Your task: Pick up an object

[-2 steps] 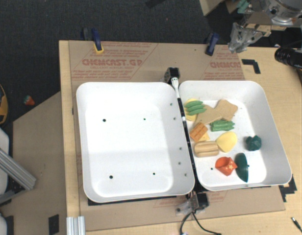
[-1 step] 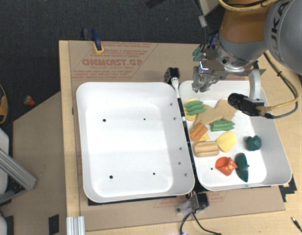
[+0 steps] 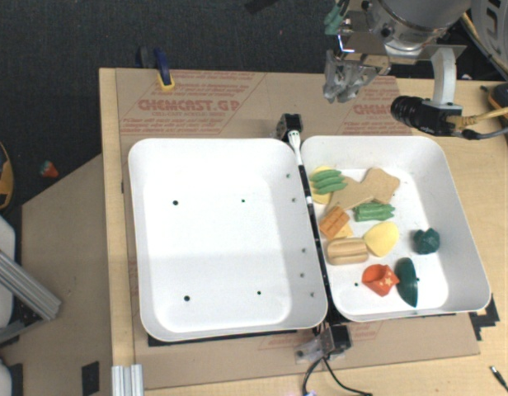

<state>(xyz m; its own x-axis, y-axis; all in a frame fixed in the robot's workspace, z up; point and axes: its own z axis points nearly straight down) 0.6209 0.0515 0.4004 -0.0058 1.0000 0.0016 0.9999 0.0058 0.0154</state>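
Observation:
The right bin [image 3: 457,229] holds several toy foods: a green bean pod [image 3: 328,178], a tan bread slice [image 3: 368,190], a green pepper piece [image 3: 373,212], an orange block [image 3: 334,221], a hot dog bun [image 3: 347,252], a yellow lemon [image 3: 382,238], a red strawberry [image 3: 378,279], a dark green pepper [image 3: 407,280] and a green broccoli [image 3: 426,240]. My gripper [image 3: 346,85] hangs high above the bench behind the right bin's far edge, with nothing visible between its fingers.
The left bin [image 3: 221,238] lies beside the right one, joined by a black clamp [image 3: 289,127] at the far end. Both sit on a cardboard sheet [image 3: 196,97]. A black camera-like unit [image 3: 423,114] sticks out near the arm at the right.

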